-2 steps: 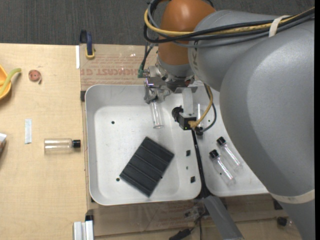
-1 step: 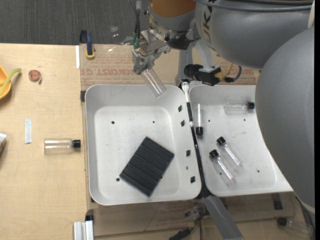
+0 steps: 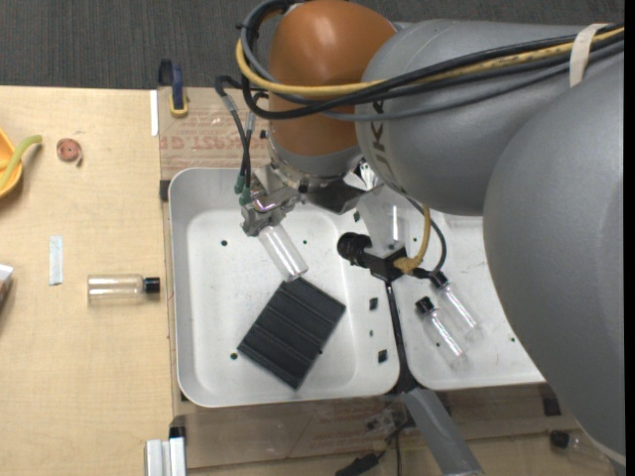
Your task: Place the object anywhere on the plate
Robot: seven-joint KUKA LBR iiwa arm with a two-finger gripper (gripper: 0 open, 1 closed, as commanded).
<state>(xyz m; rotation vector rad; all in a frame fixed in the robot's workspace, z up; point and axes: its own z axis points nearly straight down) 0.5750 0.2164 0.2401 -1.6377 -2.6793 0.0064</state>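
A black ribbed rectangular plate (image 3: 293,333) lies tilted on the floor of the left white bin (image 3: 198,365). My gripper (image 3: 263,211) hangs under the orange-banded wrist, over the upper middle of that bin. A clear tube-shaped piece (image 3: 283,251) reaches from the gripper down toward the plate's upper corner, and its end is close to the plate's edge. Whether this piece is held cannot be made out. A clear vial with a black cap (image 3: 444,323) lies in the right bin (image 3: 496,370).
The arm's grey body covers most of the right bin and the upper right. A black cable and fitting (image 3: 372,258) hang over the wall between the bins. On the wooden bench to the left lies a clear bottle with a black cap (image 3: 121,286), beside a small white strip (image 3: 56,261).
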